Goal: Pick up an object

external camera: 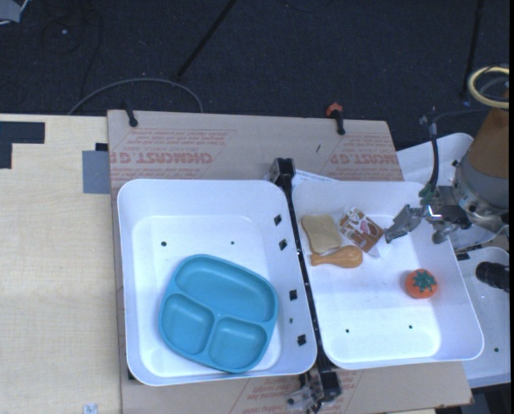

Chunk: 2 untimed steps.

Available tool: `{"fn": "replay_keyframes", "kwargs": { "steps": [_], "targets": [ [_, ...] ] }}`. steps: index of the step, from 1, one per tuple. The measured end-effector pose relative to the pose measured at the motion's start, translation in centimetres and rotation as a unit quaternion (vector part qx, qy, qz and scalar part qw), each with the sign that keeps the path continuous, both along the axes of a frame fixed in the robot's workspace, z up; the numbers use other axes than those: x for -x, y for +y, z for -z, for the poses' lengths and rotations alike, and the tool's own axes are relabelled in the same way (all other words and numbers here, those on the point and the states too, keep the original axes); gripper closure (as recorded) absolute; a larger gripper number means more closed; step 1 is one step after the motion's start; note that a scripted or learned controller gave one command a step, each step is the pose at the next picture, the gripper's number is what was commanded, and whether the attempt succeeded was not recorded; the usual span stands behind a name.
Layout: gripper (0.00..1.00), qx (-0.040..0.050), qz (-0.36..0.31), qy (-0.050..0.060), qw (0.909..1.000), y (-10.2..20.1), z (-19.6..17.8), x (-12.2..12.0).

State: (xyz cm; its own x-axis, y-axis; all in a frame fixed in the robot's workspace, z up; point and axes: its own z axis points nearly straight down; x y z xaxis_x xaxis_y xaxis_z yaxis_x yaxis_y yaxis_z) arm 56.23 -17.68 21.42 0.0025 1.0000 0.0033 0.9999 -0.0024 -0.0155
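the jaws hang over the right bin, how far open i cannot tell, holding nothing visible, just beside a packet; bread, drumstick and tomato lie nearby.

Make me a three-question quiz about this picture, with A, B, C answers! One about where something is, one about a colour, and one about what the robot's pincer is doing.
1. Where is the blue plate?
A. in the left bin
B. in the right bin
C. on the floor

2. What colour is the small round toy in the right bin?
A. purple
B. orange-red with a green top
C. white

3. What is the pincer doing?
A. gripping the blue plate
B. lifting the round toy
C. hovering beside the small packet, holding nothing

Answers: 1 A, the plate lies inside the left bin. 2 B, that is its colour. 3 C, nothing sits between its fingers.
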Motion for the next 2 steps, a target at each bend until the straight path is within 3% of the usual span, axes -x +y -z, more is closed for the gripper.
{"fn": "replay_keyframes", "kwargs": {
  "steps": [1, 2],
  "targets": [
    [0.00, 0.0012, -0.001, -0.006, 1.0000, 0.0, -0.7, -0.3],
    [0.00, 0.0009, -0.001, -0.005, 1.0000, -0.5, 3.7, -0.3]
  ]
}}
